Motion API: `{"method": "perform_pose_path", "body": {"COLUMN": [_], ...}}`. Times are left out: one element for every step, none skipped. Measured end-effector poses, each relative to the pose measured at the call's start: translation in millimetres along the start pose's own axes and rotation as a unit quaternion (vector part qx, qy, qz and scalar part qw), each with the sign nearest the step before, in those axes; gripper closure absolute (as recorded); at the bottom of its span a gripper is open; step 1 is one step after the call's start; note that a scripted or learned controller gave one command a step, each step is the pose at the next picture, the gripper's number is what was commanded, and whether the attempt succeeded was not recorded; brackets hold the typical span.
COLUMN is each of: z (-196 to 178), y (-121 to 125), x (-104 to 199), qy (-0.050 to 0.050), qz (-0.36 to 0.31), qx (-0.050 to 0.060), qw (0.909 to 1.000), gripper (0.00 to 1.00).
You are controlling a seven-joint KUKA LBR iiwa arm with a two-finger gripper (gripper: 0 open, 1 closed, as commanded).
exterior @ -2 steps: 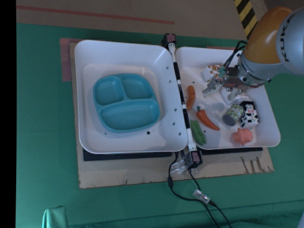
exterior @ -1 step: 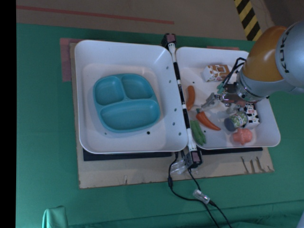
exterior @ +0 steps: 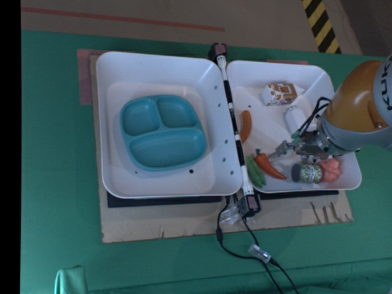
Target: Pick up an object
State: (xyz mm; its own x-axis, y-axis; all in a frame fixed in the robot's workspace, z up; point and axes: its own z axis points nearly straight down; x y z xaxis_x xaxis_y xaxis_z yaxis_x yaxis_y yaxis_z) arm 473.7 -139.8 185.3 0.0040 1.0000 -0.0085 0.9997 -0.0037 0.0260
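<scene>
My claw [exterior: 283, 149] hung low over the right shallow white plastic bin [exterior: 257, 78], its two fingers spread apart with nothing between them. Just beside their tips lay the orange toy carrot with a green top [exterior: 268, 164], and next to that a green pea pod [exterior: 255, 171]. A small green-labelled can [exterior: 307, 173] rested on its side under my wrist. The left white bin [exterior: 116, 72] held a teal plastic plate with three compartments [exterior: 162, 131].
</scene>
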Motion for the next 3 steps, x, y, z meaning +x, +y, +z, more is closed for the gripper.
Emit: {"method": "perform_pose_path", "body": {"z": [-11,-104,-141], "y": [1,8,-2], "x": [-2,-23,-39], "qy": [-0.001,0.003,0.002], "qz": [0.002,0.000,0.000], "qx": [-0.002,0.012,0.011], "qw": [1.0000,0.9999,0.9999], "gripper": [1.00,1.00,1.00]}}
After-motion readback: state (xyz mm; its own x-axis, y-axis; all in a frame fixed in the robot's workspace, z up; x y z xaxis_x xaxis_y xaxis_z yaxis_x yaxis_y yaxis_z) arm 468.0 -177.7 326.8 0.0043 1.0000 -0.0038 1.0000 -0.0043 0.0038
